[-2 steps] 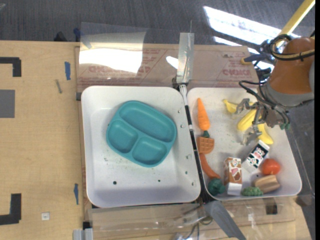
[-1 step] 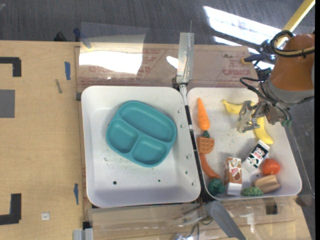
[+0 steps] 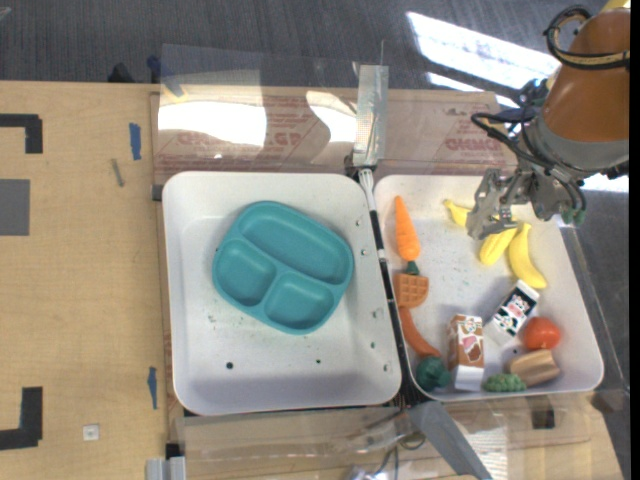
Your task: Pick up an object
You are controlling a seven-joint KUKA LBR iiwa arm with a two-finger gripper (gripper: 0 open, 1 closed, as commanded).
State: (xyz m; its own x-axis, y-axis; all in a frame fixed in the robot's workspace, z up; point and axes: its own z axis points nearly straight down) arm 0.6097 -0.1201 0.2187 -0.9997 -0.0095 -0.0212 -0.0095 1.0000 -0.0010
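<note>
Altogether three bananas (image 3: 511,244), one carrot (image 3: 404,228)

The light wooden bench top (image 3: 70,298) filled the left part of the view. Behind the bench top, at the upper edge, lay a dark grey carpeted floor (image 3: 250,8). A bright patch of light (image 3: 470,43) fell on this floor, to the upper right of the bench top. On the bench top were black tape corner marks (image 3: 25,133) near its left edge, and short blue tape strips (image 3: 135,140) a little further right. Clear plastic panels (image 3: 260,118) with a glare stood at the far side of the bench top, with a grey metal upright strip (image 3: 370,113) between them.
</note>
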